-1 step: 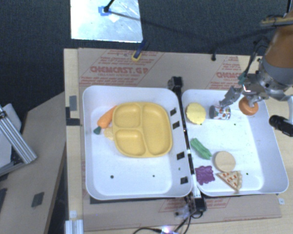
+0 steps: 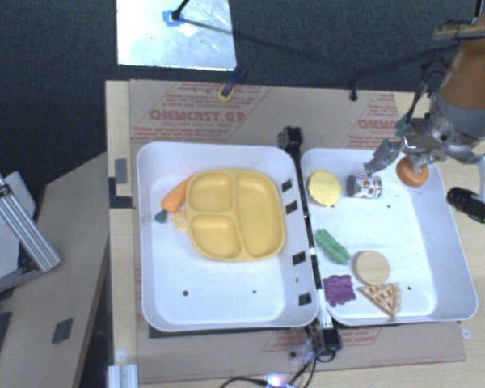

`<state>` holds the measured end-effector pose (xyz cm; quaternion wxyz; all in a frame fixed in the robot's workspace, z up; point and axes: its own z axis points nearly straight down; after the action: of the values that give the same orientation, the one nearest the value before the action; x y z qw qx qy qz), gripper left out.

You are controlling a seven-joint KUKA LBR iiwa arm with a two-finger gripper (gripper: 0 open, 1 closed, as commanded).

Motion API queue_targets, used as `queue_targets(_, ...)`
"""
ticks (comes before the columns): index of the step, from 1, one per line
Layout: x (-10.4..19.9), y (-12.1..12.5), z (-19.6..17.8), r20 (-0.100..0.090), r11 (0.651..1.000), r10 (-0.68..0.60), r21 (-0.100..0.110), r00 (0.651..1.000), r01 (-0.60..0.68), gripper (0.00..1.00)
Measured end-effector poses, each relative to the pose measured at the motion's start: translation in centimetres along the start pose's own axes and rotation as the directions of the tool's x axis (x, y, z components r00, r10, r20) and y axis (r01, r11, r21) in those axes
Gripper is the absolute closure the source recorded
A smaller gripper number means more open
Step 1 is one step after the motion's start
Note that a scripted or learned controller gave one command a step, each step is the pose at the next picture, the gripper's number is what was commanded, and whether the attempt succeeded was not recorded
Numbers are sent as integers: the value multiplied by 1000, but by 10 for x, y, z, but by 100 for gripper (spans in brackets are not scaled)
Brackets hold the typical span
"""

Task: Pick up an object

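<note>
Across the bench sit two shallow white plastic bins, the left bin [image 2: 158,297] and the right bin [image 2: 444,281], side by side on a sheet of printed cardboard [image 2: 202,111]. Lying in the left one is a glossy yellow plastic plate with three rounded compartments [image 2: 230,215], and a smooth orange toy carrot with a green tip [image 2: 175,195] lies against its left edge. Scattered in the right bin are a round yellow toy lemon [image 2: 324,187], a small cylindrical can with a red-and-white label lying on its side [image 2: 364,187], a round orange toy [image 2: 412,173], an oblong green toy pod [image 2: 332,245], a flat tan disc like a biscuit [image 2: 372,266], a lumpy purple toy [image 2: 338,288] and a triangular pizza slice toy [image 2: 382,297]. Above that bin's far right corner hangs the grey metal gripper [image 2: 398,158], between the can and the orange toy; whether it is spread or pinching cannot be told. Nothing is visibly held.
</note>
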<state>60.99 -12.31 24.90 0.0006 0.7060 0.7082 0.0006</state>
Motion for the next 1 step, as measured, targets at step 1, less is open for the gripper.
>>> queue_targets(1,7,3,61,-1,1000,0,5,1000,0,0)
